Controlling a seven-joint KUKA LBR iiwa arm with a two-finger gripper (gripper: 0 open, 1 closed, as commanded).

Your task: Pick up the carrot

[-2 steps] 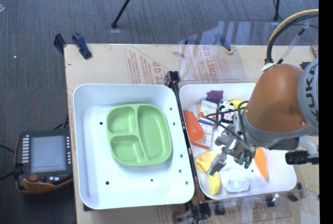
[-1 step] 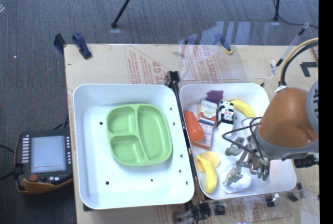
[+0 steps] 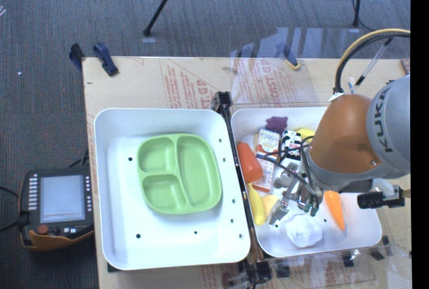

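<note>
Grey carpet surrounds a cardboard-topped bench (image 3: 174, 80) carrying two shallow white bins side by side. Left bin (image 3: 114, 241) contains a light green divided plate (image 3: 179, 172), lying flat near its centre. Right bin (image 3: 365, 230) holds a clutter of items: a red-orange block (image 3: 248, 161) against the left wall, a yellow piece (image 3: 258, 200) below it, a small carton (image 3: 268, 141), a purple item (image 3: 275, 123) at the far edge, and a clear plastic lid or cup (image 3: 303, 232) near the front. Carrot (image 3: 334, 208) lies in the right bin, pointing toward the front wall, just right of the gripper (image 3: 289, 204). Arm (image 3: 355, 137) reaches in from the right, its orange band over the bin. Jaw state cannot be determined; the metal parts blur together, and nothing is evidently between them. A handheld pendant (image 3: 59, 204) rests on the floor, left of the bench.
</note>
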